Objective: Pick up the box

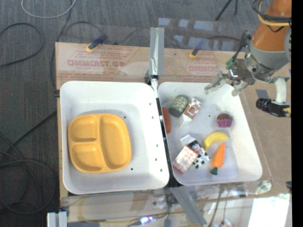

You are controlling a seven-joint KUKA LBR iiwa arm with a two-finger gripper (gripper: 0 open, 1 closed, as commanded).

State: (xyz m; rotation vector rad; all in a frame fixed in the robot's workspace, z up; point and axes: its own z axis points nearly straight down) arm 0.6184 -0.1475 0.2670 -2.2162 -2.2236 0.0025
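Left bin [66, 91]: it holds one yellow divided plate [100, 142], lying flat toward the left and near side. Nothing here belongs to the task.

Right bin [253, 162]: the contents are, from left to right, a sausage [166, 119] along the left wall; a dark green can [179, 105] toward the far side; a small orange and white box [192, 109] just beside the can on its right; a pink and white carton [185, 159] with a black and white spotted item [200, 158] touching it, both near the front; a banana [215, 139]; a carrot [218, 157] just beside and nearer than the banana; and a purple cupcake [224, 120] toward the right wall.

Pincer [226, 82]: it hangs over the far right corner of the right bin, its fingers spread apart with nothing between them. The orange band of the arm [277, 18] sits above it at the upper right.

Progress: no part of the pick is done, as far as this view shows. All items rest on the bin floor, and the approach, descent, closing and lift all remain.

Position of the target: the orange and white box lies to the left of the pincer and nearer the front, well apart from it, with open bin floor between. The carton, should that be the box meant, lies farther still, left and near. The can stands close against the small box, which in my judgement leaves little room on that side.
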